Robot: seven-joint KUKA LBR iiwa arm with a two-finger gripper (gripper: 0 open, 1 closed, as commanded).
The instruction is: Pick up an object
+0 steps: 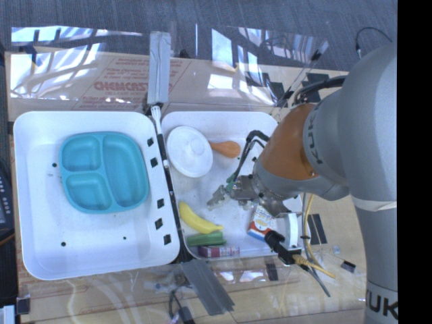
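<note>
1. Two shallow white bins are seen side by side on the surface: the left bin (27, 181) and the right bin (223, 121)
2. A turquoise divided plate (104, 171) with three compartments is found lying flat in the left bin, towards its upper middle
3. A white round lid-like dish (190, 150) is noted in the upper left part of the right bin, close to the divider between the bins
4. An orange drumstick-shaped toy (226, 148) is observed just beside the white dish, on its right
5. A yellow banana (196, 218) is located in the lower left part of the right bin; a green oblong item (204, 238) lies just below it, and a small tube-like item (217, 252) lies against the lower wall
6. A red-and-white package (260, 223) is seen near the lower right corner of the right bin, partly covered by the arm
7. The grey arm with its orange band (287, 150) is seen reaching in from the right over the right bin
8. The jaws (219, 198) are positioned low over the bin floor, between the white dish and the banana; whether they are apart or together cannot be told, and nothing is seen between them
</note>
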